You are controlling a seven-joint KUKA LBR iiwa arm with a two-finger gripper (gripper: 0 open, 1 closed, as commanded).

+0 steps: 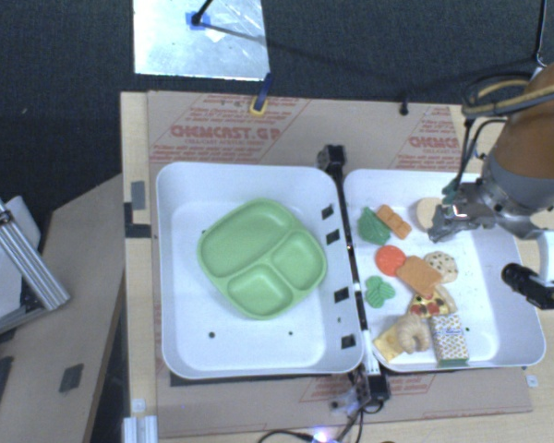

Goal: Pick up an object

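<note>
The right bin [499, 340] holds several toy food pieces: an orange block [393, 221], a green leafy piece [372, 226], a red round piece [391, 259], an orange-brown slab [417, 274], a speckled cookie [440, 265], a small green piece [379, 292], a yellow-tan piece [404, 337] and a patterned packet [450, 341]. A tan round piece [427, 212] lies near the bin's back. My gripper [446, 221] hangs just right of that tan piece, over the bin's upper middle, with nothing seen between its fingers.
The left bin [180, 340] holds a green divided plate [261, 257]. A black divider with clips [346, 257] runs between the bins. A shiny sheet [201, 26] lies beyond the bench at the back. A metal frame [18, 257] stands at the left.
</note>
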